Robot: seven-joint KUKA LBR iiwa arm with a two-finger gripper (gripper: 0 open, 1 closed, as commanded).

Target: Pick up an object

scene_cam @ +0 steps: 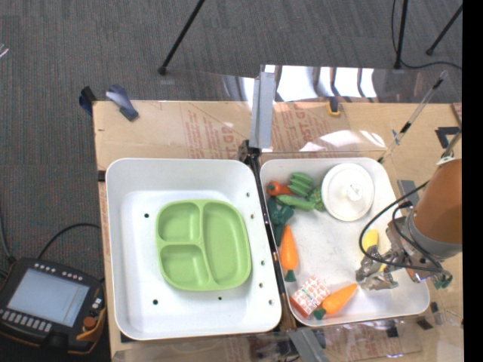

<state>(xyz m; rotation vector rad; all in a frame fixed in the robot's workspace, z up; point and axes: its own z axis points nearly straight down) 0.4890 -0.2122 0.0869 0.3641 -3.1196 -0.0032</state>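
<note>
Object to pick is not named; candidates all lie in the right bin (pixel 400 183), largest first: white round lid (pixel 348 191) at the bin's back, green pods (pixel 300 191) beside it, an orange carrot (pixel 288 249) along the left wall, a red-white box (pixel 309 296) touching a second carrot (pixel 339 299) at the front, a yellow piece (pixel 370 240) near the arm. Left bin (pixel 124 202) holds a green divided plate (pixel 204 245). End effector (pixel 379 277) hangs low over the right bin's front-right floor; cannot tell its opening, nothing seen gripped. Best bet: second carrot, just beside it; straddle its narrow width, descend fully, then close.
</note>
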